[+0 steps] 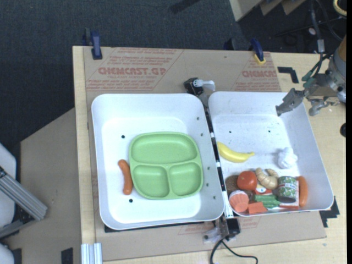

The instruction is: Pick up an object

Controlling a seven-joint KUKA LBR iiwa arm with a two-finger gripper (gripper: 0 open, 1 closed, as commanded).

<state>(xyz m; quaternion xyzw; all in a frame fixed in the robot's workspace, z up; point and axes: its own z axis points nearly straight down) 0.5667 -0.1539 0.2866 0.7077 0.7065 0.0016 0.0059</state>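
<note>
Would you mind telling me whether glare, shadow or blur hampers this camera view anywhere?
In the camera view, lighting is even and soft; the white bins look bright but keep detail, the green plate and banana are sharp with faint shadows; the hand at the right edge looks slightly blurred, and the carpet is dark.

Robotics lab test cell, not a home or kitchen. Evidence: brown board (165,70) printed CHEMCAST GP, held to the bench by blue clamps (96,44) at upper left and upper centre; two white bins (104,147) joined at frame centre; cable (231,252) at the bottom edge; aluminium extrusion (22,194) at lower left; dark carpet (82,10) across the top. The food is plastic toys (267,191).
</note>
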